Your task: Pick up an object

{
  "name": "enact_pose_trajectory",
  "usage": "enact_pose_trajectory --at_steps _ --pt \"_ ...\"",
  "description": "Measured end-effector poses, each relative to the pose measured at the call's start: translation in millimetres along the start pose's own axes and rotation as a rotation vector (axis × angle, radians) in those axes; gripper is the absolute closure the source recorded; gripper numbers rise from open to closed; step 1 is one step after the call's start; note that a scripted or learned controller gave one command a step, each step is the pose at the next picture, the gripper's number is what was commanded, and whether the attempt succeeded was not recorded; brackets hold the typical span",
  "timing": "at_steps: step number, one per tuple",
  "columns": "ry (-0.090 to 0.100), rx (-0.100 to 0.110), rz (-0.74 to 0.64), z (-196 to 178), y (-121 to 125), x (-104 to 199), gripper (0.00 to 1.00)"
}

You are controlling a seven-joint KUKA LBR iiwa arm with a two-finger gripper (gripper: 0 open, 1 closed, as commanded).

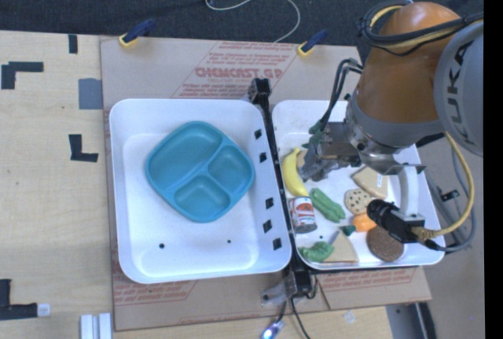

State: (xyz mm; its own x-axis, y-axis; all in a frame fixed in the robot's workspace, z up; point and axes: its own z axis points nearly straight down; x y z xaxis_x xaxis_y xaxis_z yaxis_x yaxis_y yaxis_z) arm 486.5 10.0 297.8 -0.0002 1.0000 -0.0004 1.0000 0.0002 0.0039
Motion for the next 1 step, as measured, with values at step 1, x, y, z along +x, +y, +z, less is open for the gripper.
enact_pose_trajectory --at_steps 1 --pt "-0.002 0.011 0.003 20.8 -3.4 -26.6 1.0"
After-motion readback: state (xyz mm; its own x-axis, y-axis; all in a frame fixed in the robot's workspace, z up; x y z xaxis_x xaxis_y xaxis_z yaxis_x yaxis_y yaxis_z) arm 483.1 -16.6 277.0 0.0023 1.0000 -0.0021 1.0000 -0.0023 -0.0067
